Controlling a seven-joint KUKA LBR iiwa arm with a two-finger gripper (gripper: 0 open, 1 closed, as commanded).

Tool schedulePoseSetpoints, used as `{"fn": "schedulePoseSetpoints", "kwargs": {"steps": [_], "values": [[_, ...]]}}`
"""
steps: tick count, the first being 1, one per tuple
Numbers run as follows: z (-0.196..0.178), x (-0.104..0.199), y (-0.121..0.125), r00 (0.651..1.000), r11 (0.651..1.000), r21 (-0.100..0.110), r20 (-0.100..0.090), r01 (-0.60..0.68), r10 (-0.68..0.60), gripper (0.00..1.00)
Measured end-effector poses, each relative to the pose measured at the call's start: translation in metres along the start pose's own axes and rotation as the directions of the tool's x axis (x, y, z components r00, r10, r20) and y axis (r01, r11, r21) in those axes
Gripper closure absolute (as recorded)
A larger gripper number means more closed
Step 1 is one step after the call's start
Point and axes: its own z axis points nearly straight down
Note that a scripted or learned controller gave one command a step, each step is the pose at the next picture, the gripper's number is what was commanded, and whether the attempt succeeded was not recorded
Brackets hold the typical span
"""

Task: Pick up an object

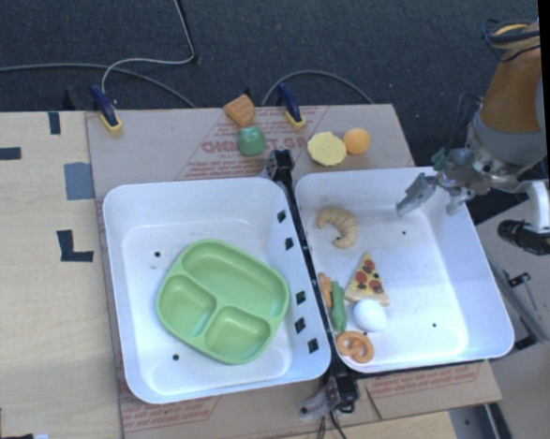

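Note:
The right bin (467, 275) holds a croissant (339, 224), a pizza slice (367, 280), a white egg (369, 314), a pretzel (356, 347), and a green pod (337, 305) beside an orange piece (325, 285) along its left wall. My gripper (432, 198) hangs over the bin's far right corner, well to the right of the croissant. Its fingers are spread open with nothing between them.
A green divided plate (222, 300) lies in the left bin (128, 271). Behind the bins on the cardboard sit an orange block (240, 109), a green ball (251, 141), a yellow fruit (326, 148) and an orange (356, 141). Clamps and cables run along the back edge.

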Motion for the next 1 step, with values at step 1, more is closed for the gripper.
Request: {"fn": "schedulePoseSetpoints", "kwargs": {"steps": [1], "values": [[0.1209, 0.0766, -0.0676, 1.000, 1.000, 0.001, -0.002, 0.001, -0.001, 0.00]]}}
